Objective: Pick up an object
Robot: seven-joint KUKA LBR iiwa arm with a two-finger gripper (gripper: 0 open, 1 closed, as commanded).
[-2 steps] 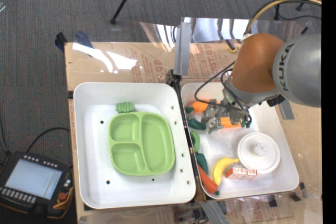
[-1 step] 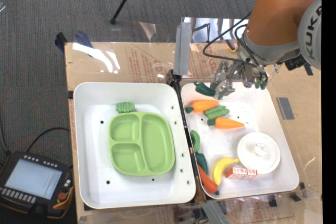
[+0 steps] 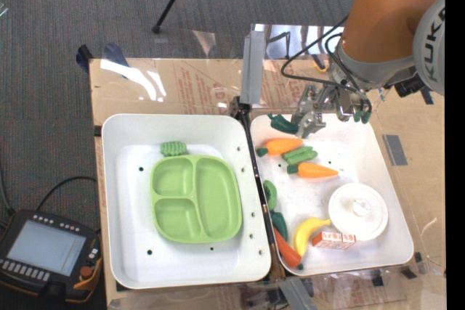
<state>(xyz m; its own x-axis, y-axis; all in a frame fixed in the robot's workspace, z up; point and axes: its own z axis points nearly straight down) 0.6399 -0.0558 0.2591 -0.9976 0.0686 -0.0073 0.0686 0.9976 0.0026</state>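
1. My gripper (image 3: 311, 120) hangs over the far end of the right bin (image 3: 389, 156), reaching in from the right beneath my orange wrist band (image 3: 385, 7).
2. Whether my fingers are apart or together, I cannot tell; the metal parts blur into each other from this angle, and I see nothing between them.
3. Just beside my fingertips, towards the far left corner of that bin, lies a dark green vegetable (image 3: 283, 124).
4. A little nearer the camera lies an orange carrot (image 3: 281, 147) with a green top, then a green pod (image 3: 298, 155) just beside it, then a second carrot (image 3: 314, 170).
5. These four pieces are grouped close together in the far half of the bin; I cannot tell whether any of them touch.
6. A round white lidded bowl (image 3: 357, 210) sits in the near right part of the bin.
7. Next to the bowl's near edge lies a small red and white carton (image 3: 334, 240), with a yellow banana (image 3: 309, 231) beside it to the left.
8. Along the bin's left wall lie a green pepper-like piece (image 3: 271, 194) and a red-orange piece (image 3: 286, 250).
9. The left bin (image 3: 131, 141) holds a light green divided plate (image 3: 196, 198) with three compartments.
10. A small ridged green piece (image 3: 173, 149) lies just beyond the plate's far edge.
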